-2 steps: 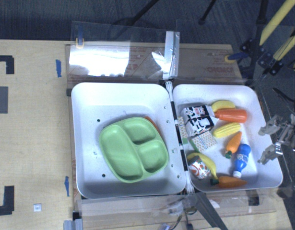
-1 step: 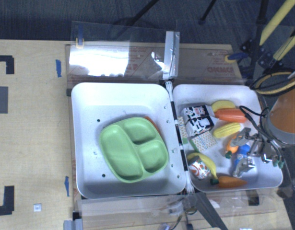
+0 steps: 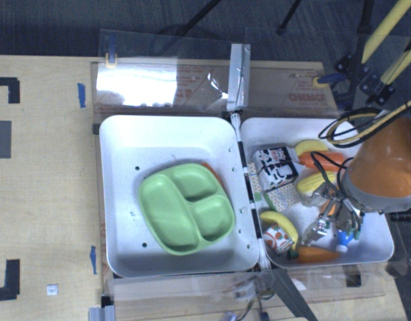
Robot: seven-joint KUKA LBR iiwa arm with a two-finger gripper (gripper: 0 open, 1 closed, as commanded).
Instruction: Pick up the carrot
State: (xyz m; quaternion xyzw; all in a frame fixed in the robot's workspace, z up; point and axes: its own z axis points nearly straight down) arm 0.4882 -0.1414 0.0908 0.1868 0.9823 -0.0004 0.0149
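Here the end effector (image 3: 320, 230) is hanging low in the right bin (image 3: 382, 246), under the arm's orange band (image 3: 387, 166); whether its fingers are apart or together I cannot tell. The carrot (image 3: 317, 253) is lying just below it along the bin's near wall, its tip by a banana (image 3: 280, 221). A second banana (image 3: 311, 146) and a black-and-white packet (image 3: 277, 165) are sitting farther back. In the left bin (image 3: 118, 199), a green divided plate (image 3: 186, 208) is resting. The worktop (image 3: 38, 179) is stretching leftward.
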